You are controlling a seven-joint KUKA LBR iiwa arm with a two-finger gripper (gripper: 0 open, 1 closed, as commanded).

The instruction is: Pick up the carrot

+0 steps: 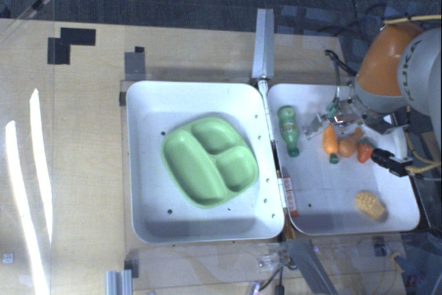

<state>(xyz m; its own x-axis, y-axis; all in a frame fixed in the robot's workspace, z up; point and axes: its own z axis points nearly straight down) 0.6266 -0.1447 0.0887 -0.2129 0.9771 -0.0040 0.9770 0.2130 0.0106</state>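
Carrot [331, 141]: you'll find it lying in the right bin [324, 217], at three o'clock from the green bottle [288, 129]. Gripper [336, 115]: poised just above its twelve o'clock end, presumably for descent; finger state cannot be told.

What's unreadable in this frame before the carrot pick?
- Pincer in camera view: small and cluttered, so whether it is open or shut cannot be told.
- Carrot: its top end meets the pincer; contact or mere overlap is unclear.
- Red-orange item beside the carrot: too small to identify.
- Arm: cut off by the right edge.
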